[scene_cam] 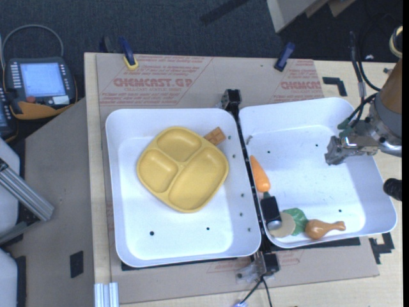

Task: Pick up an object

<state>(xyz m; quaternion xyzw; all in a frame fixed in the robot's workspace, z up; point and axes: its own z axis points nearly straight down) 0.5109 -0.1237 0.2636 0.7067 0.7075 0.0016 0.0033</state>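
Carrot (259, 174) lies along the right bin's (377, 203) left wall, a drumstick (323, 227) near its front edge. Gripper (337, 152) hovers over that bin's right side, nothing between its fingers; their spread is unclear.

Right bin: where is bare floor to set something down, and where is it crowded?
Right bin: bare across the middle and far side, between the carrot and the gripper. Crowded at its near-left corner: black object, green piece, drumstick. Left bin: bare strip nearer than the yellow plate.

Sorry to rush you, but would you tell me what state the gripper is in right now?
Gripper: over the right bin, nothing seen held; open or closed cannot be told.
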